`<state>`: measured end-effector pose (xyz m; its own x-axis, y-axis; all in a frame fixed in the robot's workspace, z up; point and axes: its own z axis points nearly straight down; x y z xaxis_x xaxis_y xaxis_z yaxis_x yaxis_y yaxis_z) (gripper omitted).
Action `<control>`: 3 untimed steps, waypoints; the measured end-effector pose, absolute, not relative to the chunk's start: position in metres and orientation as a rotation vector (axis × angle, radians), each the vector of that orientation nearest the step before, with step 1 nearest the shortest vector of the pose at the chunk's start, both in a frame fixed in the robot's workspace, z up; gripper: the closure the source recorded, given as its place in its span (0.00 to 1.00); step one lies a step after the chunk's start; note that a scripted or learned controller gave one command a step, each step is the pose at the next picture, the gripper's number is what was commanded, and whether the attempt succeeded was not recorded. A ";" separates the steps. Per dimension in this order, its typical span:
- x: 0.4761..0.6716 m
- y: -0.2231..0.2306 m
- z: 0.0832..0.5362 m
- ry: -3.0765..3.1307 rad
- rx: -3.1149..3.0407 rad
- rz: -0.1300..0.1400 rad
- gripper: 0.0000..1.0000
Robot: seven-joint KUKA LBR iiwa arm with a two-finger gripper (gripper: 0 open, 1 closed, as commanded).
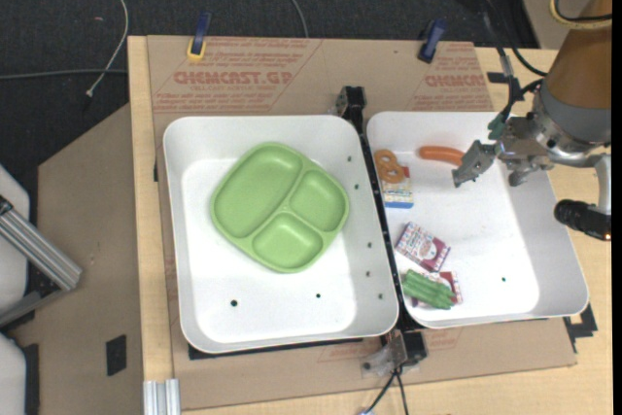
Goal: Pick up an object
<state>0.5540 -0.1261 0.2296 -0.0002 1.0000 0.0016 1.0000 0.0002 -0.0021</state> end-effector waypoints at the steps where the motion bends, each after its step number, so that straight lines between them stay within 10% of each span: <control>1: 0.554 -0.126 0.230 -2.220 -2.220 0.000 0.00; 3: 0.561 -0.125 0.109 -2.216 -2.216 0.005 0.00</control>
